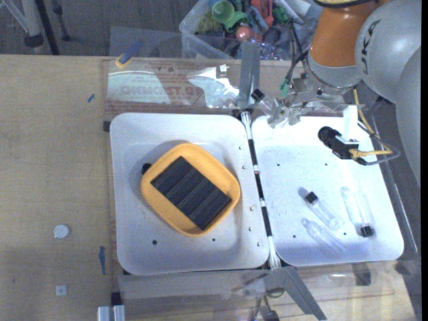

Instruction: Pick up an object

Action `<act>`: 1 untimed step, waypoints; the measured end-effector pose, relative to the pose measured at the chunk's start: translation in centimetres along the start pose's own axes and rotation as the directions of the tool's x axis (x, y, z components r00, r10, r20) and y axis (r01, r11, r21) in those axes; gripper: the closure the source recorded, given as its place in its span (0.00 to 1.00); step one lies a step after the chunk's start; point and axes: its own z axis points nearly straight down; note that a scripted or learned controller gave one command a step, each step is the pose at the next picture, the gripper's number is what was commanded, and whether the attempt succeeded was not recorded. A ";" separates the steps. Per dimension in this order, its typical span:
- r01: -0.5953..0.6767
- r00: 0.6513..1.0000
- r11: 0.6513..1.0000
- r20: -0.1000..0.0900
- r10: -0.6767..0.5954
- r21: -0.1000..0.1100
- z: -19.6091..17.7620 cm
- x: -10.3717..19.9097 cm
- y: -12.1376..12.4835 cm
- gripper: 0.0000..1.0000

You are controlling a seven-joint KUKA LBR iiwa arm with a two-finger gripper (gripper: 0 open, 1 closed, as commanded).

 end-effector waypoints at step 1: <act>0.010 1.000 1.000 -0.001 -0.010 0.000 -2.6 6.6 1.2 1.00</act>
